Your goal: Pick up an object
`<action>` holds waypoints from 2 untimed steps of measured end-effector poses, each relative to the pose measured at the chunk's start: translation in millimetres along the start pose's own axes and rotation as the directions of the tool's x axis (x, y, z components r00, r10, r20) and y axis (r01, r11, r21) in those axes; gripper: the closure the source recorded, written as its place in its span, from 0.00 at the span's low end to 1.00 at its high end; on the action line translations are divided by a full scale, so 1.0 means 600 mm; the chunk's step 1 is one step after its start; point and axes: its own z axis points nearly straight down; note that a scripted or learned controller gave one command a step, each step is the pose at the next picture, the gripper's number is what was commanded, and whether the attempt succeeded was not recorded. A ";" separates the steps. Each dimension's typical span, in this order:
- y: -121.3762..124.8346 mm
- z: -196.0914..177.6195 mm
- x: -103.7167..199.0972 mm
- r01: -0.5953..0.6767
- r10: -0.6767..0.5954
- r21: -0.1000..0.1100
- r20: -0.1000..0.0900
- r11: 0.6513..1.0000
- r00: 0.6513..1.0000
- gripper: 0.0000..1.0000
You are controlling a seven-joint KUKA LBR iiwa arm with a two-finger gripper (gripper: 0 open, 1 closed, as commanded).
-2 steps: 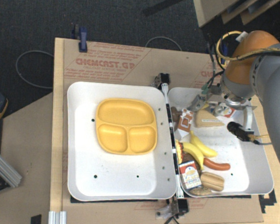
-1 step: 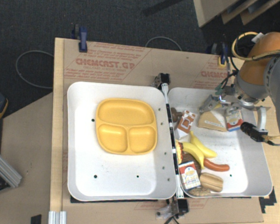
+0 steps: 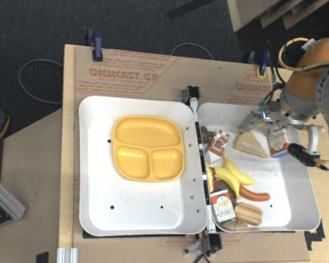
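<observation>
While the arm (image 3: 319, 72) is leaning in at the upper right of the frame, the claw (image 3: 266, 120) is spreading wide just above the cheese wedge (image 3: 252, 144) in the right bin (image 3: 301, 193); it's needing a centred, straight drop.

The gripper (image 3: 263, 120) hangs over the right bin (image 3: 296, 189), a wedge (image 3: 252, 144) just below it, banana (image 3: 233, 176) farther down-left.
</observation>
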 end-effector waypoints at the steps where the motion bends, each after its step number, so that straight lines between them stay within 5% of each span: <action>1: -0.052 0.000 0.004 0.000 0.000 0.001 0.001 1.000 1.000 0.00; 2: -0.006 0.000 0.094 0.000 0.000 0.021 0.001 1.000 1.000 0.00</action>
